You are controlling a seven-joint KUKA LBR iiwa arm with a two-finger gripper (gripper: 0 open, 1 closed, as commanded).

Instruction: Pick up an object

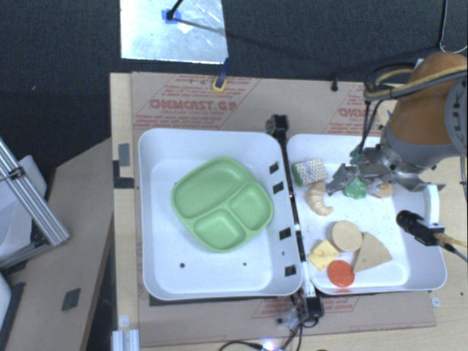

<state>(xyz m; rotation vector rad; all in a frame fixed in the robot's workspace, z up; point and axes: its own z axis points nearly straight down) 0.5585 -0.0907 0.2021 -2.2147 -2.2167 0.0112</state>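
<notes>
My gripper (353, 175) hangs low over the back of the right bin (424, 273), with the arm coming in from the right. A small green object (357, 190) lies directly under its tip, touching or very near it. I cannot tell whether it is gripped. A pale curved croissant-like piece (319, 198) lies just left of the gripper, and a small speckled green box (309, 171) sits behind that. A little tan object (382, 191) rests to the right of the green one.
Toward the front of the right bin lie a round tan disc (346, 235), a tan wedge (373, 252), a yellow block (322, 254) and an orange-red round piece (341, 273). The left bin (157, 269) holds a green divided plate (221, 203). A black fitting (417, 227) juts over the right bin's edge.
</notes>
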